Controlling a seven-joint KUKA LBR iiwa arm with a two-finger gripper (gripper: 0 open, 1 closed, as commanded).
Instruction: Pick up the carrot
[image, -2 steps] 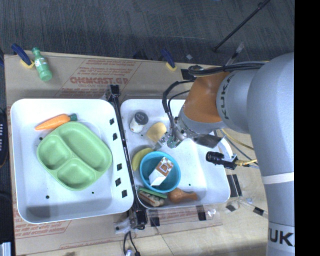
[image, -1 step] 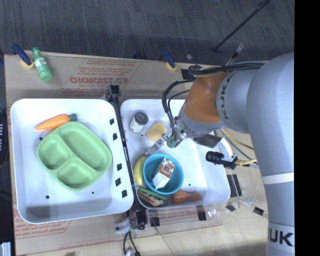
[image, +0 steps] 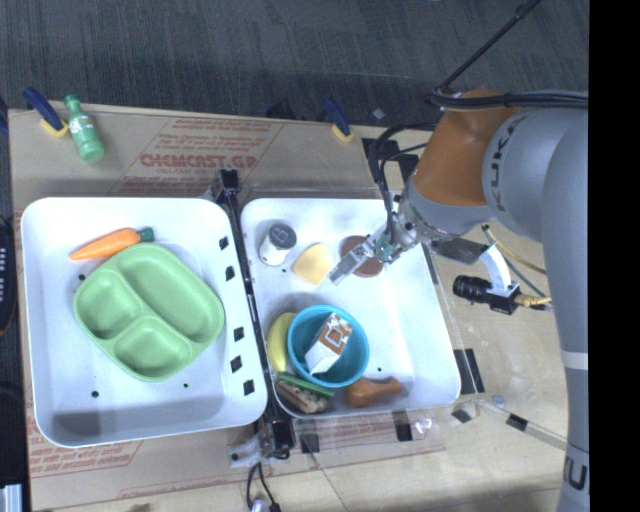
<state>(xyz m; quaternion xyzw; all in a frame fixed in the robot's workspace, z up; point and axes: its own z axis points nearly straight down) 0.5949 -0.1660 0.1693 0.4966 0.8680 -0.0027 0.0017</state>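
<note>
The orange carrot (image: 106, 242) with a green stem end lies in the left bin (image: 40, 330), at its far left, just beyond the rim of a green divided plate (image: 148, 310). My gripper (image: 362, 257) hangs over the far part of the right bin (image: 440, 330), above a brown round item (image: 354, 245). It is well to the right of the carrot, with the wall between the two bins in between. Nothing from the carrot's bin is at the gripper.
The right bin holds a small jar (image: 277, 240), a yellow piece (image: 313, 263), a blue bowl (image: 300, 350) with a carton (image: 331, 340) in it, a banana (image: 277, 340) and a brown item (image: 374, 390). A green bottle (image: 84, 130) stands beyond the left bin.
</note>
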